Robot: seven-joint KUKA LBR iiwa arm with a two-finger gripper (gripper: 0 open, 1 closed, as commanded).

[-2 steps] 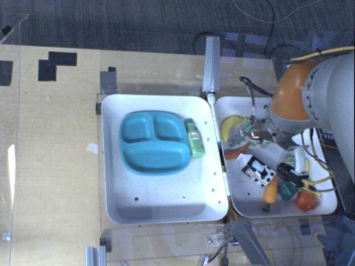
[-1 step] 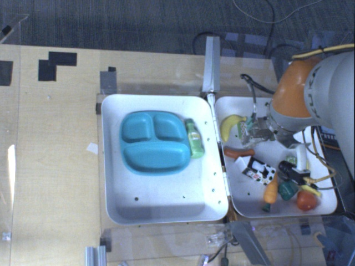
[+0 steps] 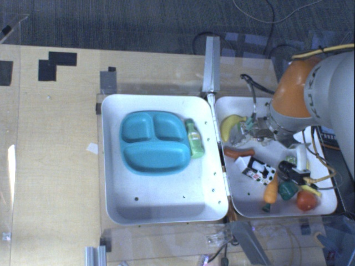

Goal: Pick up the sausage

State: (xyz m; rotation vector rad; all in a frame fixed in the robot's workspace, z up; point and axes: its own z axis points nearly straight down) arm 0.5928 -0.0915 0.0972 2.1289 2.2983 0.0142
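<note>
Nearest us in the right bin (image 3: 327, 206) we see a smooth red tomato (image 3: 306, 200), a glossy orange carrot (image 3: 270, 192) with a dark green tip, a teal piece (image 3: 288, 190), and a flat black-and-white patterned card (image 3: 259, 171). Just beyond the card lies the sausage (image 3: 239, 153), a short, rounded reddish-orange cylinder resting on the bin floor near the divider. We judge the task barely begun: the sausage lies free, nothing lifts it, and the grasp and lift are both left to do. Right behind it the gripper (image 3: 250, 131) hangs low over the bin, a tangle of grey metal and cable; we cannot tell whether it is parted or closed. A curved yellow banana (image 3: 230, 125) sits beside it. In the left bin (image 3: 111, 204), matte white plastic, a blue compartment tray (image 3: 153, 142) with soft rounded wells rests beside a translucent green bottle (image 3: 194, 139). Farther back the arm's (image 3: 333, 87) orange band gleams.
</note>
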